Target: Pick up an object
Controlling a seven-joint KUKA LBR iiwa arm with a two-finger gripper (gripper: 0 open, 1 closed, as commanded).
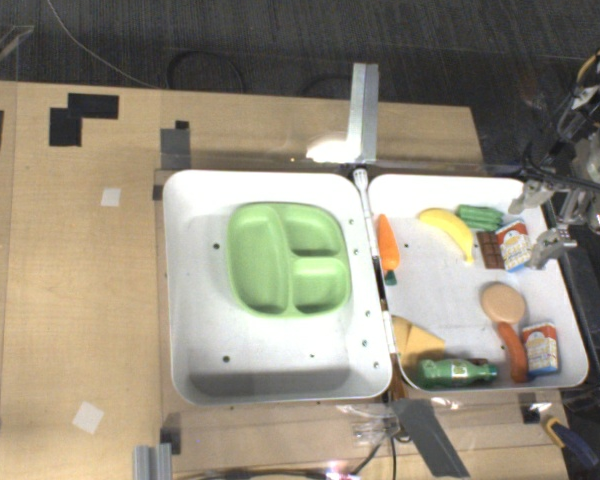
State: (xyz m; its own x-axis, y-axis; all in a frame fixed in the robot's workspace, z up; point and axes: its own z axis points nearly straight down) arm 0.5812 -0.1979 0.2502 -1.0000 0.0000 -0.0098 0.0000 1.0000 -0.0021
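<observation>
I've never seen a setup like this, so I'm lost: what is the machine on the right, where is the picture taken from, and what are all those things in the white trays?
The picture comes from one camera fixed above a bench, looking down at a slant. Two shallow white bins sit side by side. The left bin holds a green divided plate. The right bin holds toy food: a carrot, a banana, a green bottle, a sausage and some small packets. At the right edge is a robot arm; its grasping part, the gripper, hangs over the right bin's far corner. Nothing shows between its fingers, so it holds nothing yet.
</observation>
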